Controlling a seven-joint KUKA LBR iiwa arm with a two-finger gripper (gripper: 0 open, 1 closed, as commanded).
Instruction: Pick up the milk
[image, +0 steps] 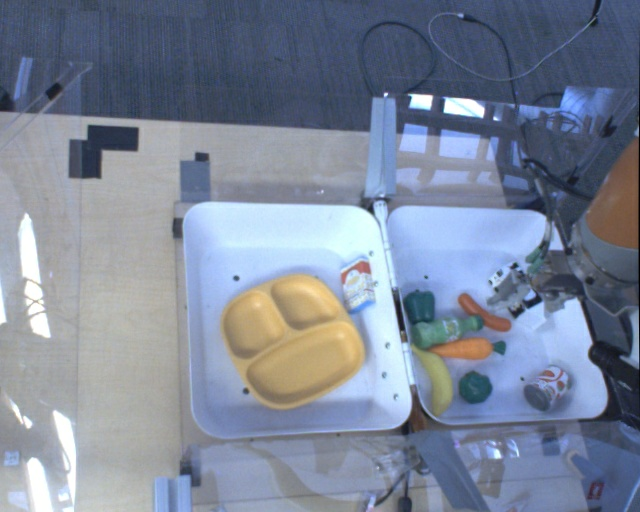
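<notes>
The milk (357, 284) is a small white carton with red and blue print, lying in the left bin (220, 240) near its right wall, just beside the yellow plate. My gripper (512, 287) hangs over the right bin (450, 235), near its right side, above the red chili pepper (484, 311). It is far to the right of the milk, with nothing visibly between its fingers.
A yellow three-part plate (292, 340) fills the middle of the left bin. The right bin holds a green pepper (419, 305), a green bottle (447, 331), a carrot (466, 349), a banana (434, 378), a green vegetable (475, 387) and a can (547, 388).
</notes>
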